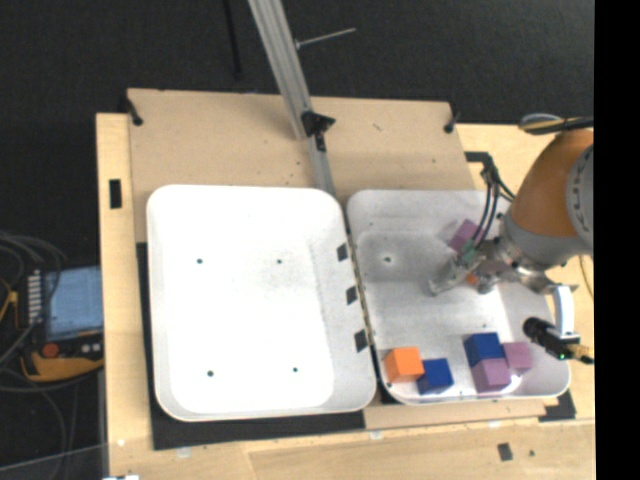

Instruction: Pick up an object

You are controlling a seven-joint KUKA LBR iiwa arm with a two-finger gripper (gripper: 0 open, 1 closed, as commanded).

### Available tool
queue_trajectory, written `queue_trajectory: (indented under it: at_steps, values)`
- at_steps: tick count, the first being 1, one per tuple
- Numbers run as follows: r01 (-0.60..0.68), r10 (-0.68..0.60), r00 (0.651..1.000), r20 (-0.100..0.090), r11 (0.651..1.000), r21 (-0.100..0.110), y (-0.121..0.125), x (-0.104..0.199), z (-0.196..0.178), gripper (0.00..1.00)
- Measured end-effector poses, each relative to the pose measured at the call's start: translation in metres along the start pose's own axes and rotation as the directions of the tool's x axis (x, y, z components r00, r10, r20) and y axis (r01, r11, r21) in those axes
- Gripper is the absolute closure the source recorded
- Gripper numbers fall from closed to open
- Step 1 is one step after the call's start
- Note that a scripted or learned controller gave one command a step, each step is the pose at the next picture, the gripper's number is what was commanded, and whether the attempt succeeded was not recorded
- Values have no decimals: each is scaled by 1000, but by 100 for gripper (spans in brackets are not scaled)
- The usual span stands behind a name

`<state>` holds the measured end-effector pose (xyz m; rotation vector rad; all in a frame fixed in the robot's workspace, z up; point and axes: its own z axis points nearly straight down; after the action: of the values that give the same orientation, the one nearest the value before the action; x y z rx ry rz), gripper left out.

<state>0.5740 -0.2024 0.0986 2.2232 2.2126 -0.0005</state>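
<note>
While I watch remotely, gripper (455, 276) low in right bin (400, 230), fingers' state I cannot tell, purple block (463, 234) just beside it on far side, remaining blocks along near edge.

Even overhead light is washing the two white bins (245, 303) nearly featureless. Dark floor is swallowing detail. Shadows are lying faint and short. Whole frame is looking soft and grainy.

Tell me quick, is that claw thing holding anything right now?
End effector: low over the right bin, beside a purple block; open or closed cannot be told, and no object is visibly held.
</note>
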Motion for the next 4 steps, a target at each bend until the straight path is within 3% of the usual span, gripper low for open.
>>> queue_trajectory:
  at_steps: [1, 3, 4]
  values:
    - [-5, 5, 1000, -1, 1000, -4, 1, -1, -11, 100]
    - [8, -8, 1000, -2, 1000, -3, 10, -6, -118, 100]
    - [11, -11, 1000, -3, 1000, -1, 11, -7, -138, 100]
